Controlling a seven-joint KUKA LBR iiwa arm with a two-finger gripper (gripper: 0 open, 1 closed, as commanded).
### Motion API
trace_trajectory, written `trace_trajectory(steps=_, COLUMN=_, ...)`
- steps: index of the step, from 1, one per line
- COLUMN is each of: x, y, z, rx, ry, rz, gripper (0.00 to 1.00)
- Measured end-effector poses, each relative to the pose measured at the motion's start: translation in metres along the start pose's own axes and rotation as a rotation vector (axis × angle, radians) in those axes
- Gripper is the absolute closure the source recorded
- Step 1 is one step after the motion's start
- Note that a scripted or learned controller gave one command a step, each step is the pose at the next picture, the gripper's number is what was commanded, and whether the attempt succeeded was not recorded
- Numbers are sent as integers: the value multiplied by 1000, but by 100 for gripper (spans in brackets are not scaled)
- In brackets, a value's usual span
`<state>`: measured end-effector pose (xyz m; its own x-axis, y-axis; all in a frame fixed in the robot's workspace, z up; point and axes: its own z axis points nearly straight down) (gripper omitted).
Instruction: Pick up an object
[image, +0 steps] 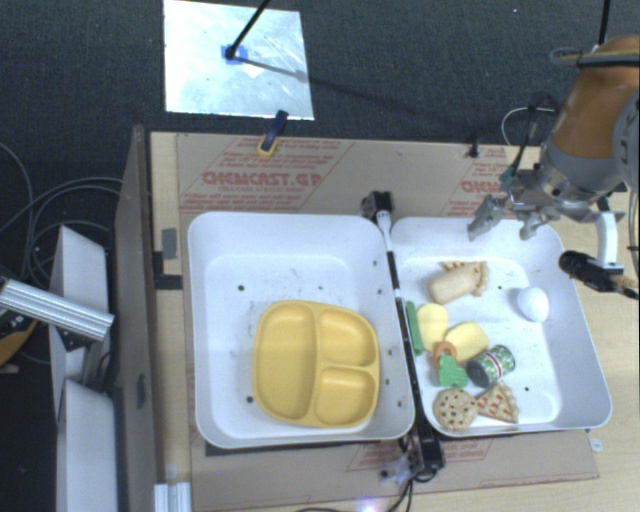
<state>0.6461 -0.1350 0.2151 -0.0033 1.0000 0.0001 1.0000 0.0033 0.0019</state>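
Arm poised at the upper right of the frame

I see my gripper over the right bin's far rim, fingers spread and pinching nothing, the egg well below it.

I count two white bins — one yellow tray in the left, and about nine small toy foods in the right.

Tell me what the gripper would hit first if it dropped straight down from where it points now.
Probably bare floor at the far end of the right bin. The gripper hangs above that far rim, well short of the bread roll and white egg; depth is uncertain.
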Motion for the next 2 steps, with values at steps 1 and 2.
trace_trajectory(steps=1, x=48, y=-33, z=93, rx=9, ry=3, rz=-4, gripper=0)
trace_trajectory(steps=2, x=49, y=-81, z=130, rx=0, ry=1, rz=5, gripper=0)
